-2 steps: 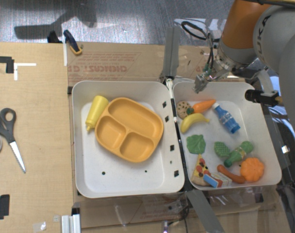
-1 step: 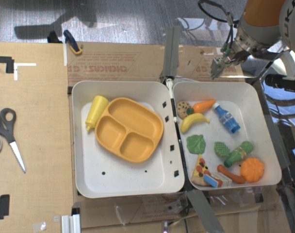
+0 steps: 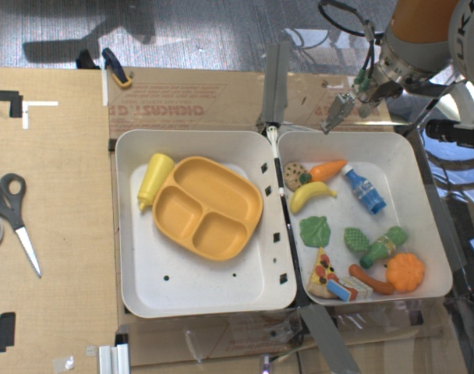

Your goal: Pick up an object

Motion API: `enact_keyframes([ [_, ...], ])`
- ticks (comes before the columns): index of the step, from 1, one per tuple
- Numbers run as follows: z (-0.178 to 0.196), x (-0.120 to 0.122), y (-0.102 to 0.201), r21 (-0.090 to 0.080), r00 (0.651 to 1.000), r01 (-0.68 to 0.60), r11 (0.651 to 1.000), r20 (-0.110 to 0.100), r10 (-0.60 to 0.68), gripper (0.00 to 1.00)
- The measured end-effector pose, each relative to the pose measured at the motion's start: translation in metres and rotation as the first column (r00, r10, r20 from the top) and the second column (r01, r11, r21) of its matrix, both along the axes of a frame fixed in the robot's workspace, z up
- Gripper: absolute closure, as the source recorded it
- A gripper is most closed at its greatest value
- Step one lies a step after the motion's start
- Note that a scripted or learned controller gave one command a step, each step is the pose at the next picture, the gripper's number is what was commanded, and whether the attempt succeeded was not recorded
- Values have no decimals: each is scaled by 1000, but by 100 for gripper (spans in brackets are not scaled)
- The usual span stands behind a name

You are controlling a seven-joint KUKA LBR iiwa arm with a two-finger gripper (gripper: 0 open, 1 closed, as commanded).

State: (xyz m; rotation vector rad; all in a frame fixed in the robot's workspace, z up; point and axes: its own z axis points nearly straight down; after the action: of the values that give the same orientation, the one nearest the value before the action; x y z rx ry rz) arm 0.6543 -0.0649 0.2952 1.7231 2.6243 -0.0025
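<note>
My gripper (image 3: 348, 111) hangs above the far rim of the right bin (image 3: 421, 179), its fingers open and nothing between them. Below it in that bin lie a cookie (image 3: 293, 174), a carrot (image 3: 328, 170), a banana (image 3: 311, 195) and a blue bottle (image 3: 365, 190). Nearer the front are a green leaf (image 3: 315, 230), a green bottle (image 3: 383, 245), an orange fruit (image 3: 406, 272), a sausage (image 3: 371, 280) and a pizza slice (image 3: 323, 273). The left bin (image 3: 132, 267) holds a yellow divided plate (image 3: 206, 206) and a yellow squeeze bottle (image 3: 153, 180).
Scissors (image 3: 15, 216) lie on the cardboard bench at the far left. A small orange and blue clamp (image 3: 116, 68) sits behind the left bin. A grey upright bar (image 3: 275, 84) rises at the back between the two bins.
</note>
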Motion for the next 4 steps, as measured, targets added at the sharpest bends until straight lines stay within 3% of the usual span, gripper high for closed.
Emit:
enact_keyframes([
  [1, -105, -55, -14, 1, 1000, 25, 1000, -4, -25, 0],
  [2, -199, -91, -45, 2, 992, 128, 992, -2, -128, 0],
  [3, -200, -35, -49, 1, 952, 307, 952, 2, -307, 0],
  [4, -191, -42, -110, 7, 934, 356, 934, 0, -356, 0],
])
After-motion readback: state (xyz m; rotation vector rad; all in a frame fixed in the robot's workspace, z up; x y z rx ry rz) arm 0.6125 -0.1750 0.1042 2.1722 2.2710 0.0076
